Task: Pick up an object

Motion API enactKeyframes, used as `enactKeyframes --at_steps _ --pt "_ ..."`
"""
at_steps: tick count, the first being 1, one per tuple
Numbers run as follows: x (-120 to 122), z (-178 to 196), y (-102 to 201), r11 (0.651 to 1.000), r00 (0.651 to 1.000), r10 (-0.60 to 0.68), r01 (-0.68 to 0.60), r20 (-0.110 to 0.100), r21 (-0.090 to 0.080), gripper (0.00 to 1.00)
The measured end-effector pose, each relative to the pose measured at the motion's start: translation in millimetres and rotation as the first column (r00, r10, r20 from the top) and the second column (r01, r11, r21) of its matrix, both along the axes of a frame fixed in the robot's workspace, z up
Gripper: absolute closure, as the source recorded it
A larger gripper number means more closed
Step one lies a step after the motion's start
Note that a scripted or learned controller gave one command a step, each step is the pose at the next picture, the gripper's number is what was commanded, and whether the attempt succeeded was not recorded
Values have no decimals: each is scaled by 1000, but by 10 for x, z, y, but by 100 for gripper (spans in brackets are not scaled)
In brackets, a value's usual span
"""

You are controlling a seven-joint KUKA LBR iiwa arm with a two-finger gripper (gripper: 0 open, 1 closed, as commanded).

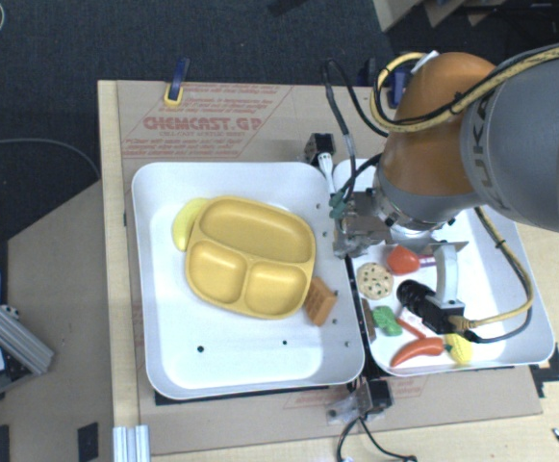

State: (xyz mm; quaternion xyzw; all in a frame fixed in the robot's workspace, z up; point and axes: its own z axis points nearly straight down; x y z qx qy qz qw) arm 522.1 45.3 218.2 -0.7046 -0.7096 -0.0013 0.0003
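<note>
The grey arm's gripper [416, 258] hangs over the right white bin [524, 287], right of centre frame, by the small red plastic tomato [403, 258]; whether it is spread or pinched, I cannot tell. A clean pick probably needs a straight descent centred on the tomato, clear of the round speckled cookie [373, 278] just beside it.

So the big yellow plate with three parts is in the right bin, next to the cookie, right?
Not quite. The camera view shows the yellow plate in the left bin. The cookie lies in the right bin, just across the wall between them.

Grey arm [529, 142], orange band, black cables
</note>
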Motion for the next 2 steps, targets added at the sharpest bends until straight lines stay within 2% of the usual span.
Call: enactKeyframes --at_steps 1,2 --pt "-161 172 202 1000 1000 -4 4 1 -1 100" --pt "-147 26 107 1000 1000 -8 8 -6 -2 100"
